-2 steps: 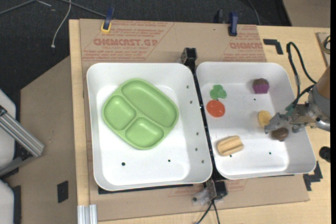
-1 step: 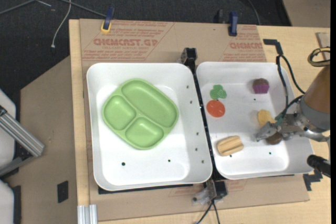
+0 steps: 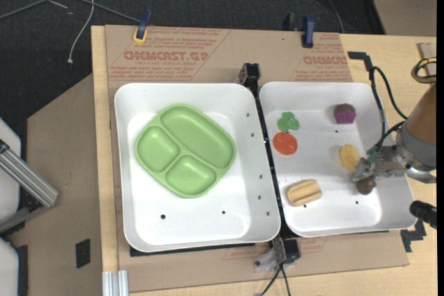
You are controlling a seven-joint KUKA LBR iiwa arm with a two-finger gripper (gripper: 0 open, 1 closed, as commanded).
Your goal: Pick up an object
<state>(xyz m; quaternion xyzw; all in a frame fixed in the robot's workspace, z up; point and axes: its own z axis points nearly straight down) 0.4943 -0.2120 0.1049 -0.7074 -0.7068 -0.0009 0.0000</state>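
The end effector (image 3: pixel 365 177) sits low over the right-hand bin (image 3: pixel 326 218), near that bin's right wall, at the end of the grey arm (image 3: pixel 423 142) that reaches in from the right. Its tip is dark and blurred against the white floor, so I cannot tell how far it is parted or whether anything is caught in it.

Just beside it, up and to its left, lies a small yellow piece (image 3: pixel 349 157), nearly touching; its long axis runs up-left to down-right, with the lower end pointing at the end effector. Further left and a little lower lies a tan bread roll (image 3: pixel 303 192), its long axis close to level and tipped slightly up at its right end. Up-left of the end effector rest a round red-orange fruit (image 3: pixel 285 143) and, above that, a green leafy piece (image 3: pixel 288 122). Above the end effector sits a purple piece (image 3: pixel 345 113).

Well to the left, in the other bin (image 3: pixel 139 218), lies a green divided plate (image 3: pixel 185 149), turned at a slant.

Beyond the bins, the cardboard sheet (image 3: pixel 208 52) on the bench carries red print reading "CHEMCAST GP", held by a yellow clamp (image 3: pixel 143 25) and a blue clamp (image 3: pixel 308 31).
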